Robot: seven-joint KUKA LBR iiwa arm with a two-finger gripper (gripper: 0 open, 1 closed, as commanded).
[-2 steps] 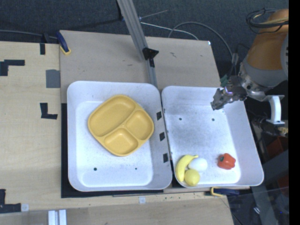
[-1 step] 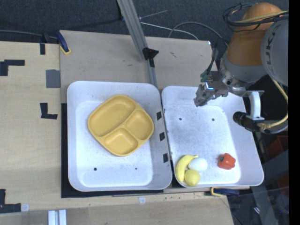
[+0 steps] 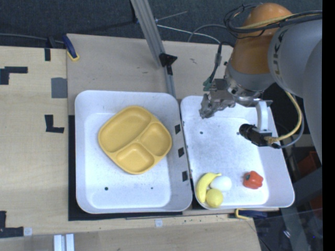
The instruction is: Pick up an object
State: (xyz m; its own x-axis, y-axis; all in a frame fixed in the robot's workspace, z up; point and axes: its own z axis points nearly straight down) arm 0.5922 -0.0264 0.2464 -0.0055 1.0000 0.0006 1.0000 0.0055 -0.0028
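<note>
My gripper (image 3: 209, 107) hangs over the far edge of the right bin (image 3: 230, 145), well apart from anything to pick; whether it is open or closed I cannot tell. The candidates sit in that bin's near corner: a banana (image 3: 204, 183), a white egg (image 3: 222, 183) and a lemon (image 3: 214, 197) touching in a cluster, a red pepper (image 3: 253, 179) just beside. A yellow divided plate (image 3: 135, 139) lies in the left bin (image 3: 89, 187). The clustering would crowd a grasp; the pepper looks easier.
</note>
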